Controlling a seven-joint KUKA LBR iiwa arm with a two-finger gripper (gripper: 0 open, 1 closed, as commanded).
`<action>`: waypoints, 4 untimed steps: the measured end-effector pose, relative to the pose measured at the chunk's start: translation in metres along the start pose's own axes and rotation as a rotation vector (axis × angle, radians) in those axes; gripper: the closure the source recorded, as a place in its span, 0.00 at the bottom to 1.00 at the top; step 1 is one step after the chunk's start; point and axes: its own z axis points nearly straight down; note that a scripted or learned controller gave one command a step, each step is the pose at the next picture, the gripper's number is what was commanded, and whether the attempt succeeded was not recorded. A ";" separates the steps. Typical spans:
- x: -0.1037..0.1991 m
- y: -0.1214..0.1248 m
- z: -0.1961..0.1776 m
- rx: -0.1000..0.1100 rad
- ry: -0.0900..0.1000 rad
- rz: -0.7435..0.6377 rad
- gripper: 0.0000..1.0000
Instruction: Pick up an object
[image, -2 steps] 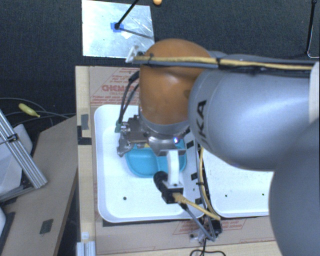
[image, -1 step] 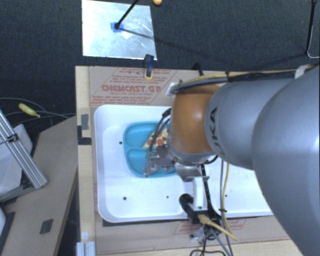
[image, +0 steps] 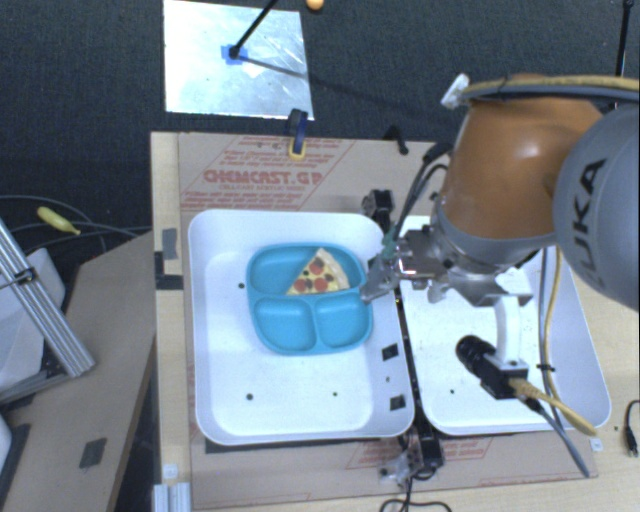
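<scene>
The two-finger gripper (image: 378, 285) sits low over the seam between the two bins, its tip at the right rim of the blue three-compartment plastic plate (image: 305, 299); whether it grips anything cannot be told from here. A toy pizza slice (image: 319, 274) lies in the plate's upper compartment, just left of the gripper. The plate rests in the left shallow white bin (image: 290, 400), beside the right shallow white bin (image: 470, 400), under the grey arm with its orange band (image: 505, 150).
</scene>
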 end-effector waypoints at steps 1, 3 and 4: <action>0.005 -0.001 -0.004 0.010 0.000 -0.012 1.00; 0.018 -0.001 -0.114 0.011 0.001 -0.014 1.00; 0.021 -0.001 -0.098 0.014 -0.001 -0.011 1.00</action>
